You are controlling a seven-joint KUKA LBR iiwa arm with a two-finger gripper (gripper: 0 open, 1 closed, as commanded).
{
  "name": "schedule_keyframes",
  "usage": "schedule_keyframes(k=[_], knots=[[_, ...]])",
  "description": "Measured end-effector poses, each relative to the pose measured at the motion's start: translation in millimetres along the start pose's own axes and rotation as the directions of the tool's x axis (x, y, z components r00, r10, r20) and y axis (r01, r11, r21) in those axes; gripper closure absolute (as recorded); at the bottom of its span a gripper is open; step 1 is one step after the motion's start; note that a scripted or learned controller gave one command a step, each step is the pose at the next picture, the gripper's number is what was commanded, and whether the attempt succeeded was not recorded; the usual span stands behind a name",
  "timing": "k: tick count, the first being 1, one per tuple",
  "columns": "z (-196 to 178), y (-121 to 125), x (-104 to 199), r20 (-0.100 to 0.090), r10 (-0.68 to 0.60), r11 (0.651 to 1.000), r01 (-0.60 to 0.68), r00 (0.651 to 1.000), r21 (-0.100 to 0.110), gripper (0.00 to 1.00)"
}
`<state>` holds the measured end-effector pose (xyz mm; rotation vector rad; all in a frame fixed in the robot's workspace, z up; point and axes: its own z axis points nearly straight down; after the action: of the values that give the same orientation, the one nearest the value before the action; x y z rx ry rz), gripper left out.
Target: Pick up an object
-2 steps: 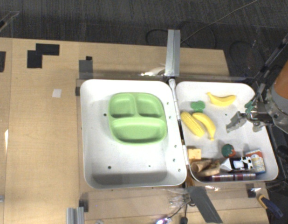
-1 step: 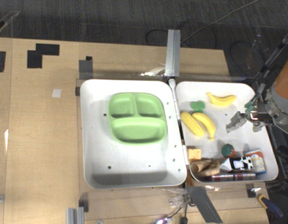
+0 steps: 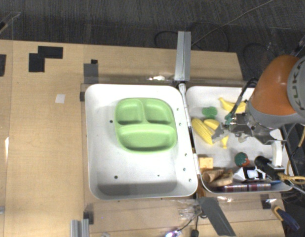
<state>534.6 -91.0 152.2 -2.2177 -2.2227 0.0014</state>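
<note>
Yellow plastic corn cob (image 3: 202,130) lying in right white bin (image 3: 192,100); metal two-finger gripper (image 3: 230,127) being hovered beside it, claw state impossible to tell.

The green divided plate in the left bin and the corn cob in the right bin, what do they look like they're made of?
The green divided plate looks like moulded plastic with a smooth matte finish: even colour, rounded compartment edges. The corn cob seems a plastic toy, judging by its uniform yellow and soft sheen, though it is too small to be sure.
</note>
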Motion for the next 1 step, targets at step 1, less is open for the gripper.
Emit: schedule_keyframes(k=[1], knots=[[60.9, 40.1, 5.9, 0.001, -0.046, 0.999, 0.046, 0.999, -0.008, 0.0]])
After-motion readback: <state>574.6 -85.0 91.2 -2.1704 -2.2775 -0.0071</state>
